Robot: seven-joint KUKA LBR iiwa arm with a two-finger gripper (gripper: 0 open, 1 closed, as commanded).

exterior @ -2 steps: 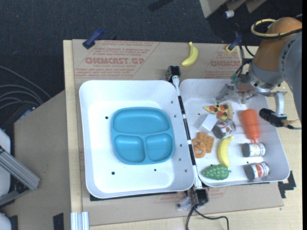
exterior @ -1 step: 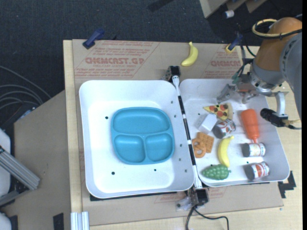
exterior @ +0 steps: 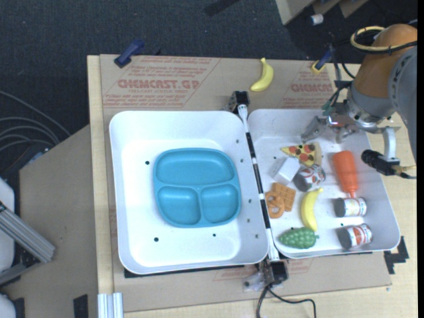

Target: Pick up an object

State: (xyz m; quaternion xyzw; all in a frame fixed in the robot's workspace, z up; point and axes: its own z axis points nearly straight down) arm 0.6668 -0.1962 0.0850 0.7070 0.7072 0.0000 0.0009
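Hand (exterior: 329, 126) blurred above pizza slice (exterior: 303, 153).

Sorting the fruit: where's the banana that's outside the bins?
In the camera view, the banana lies on the cardboard sheet behind the bins, just beyond the right bin's back-left corner.
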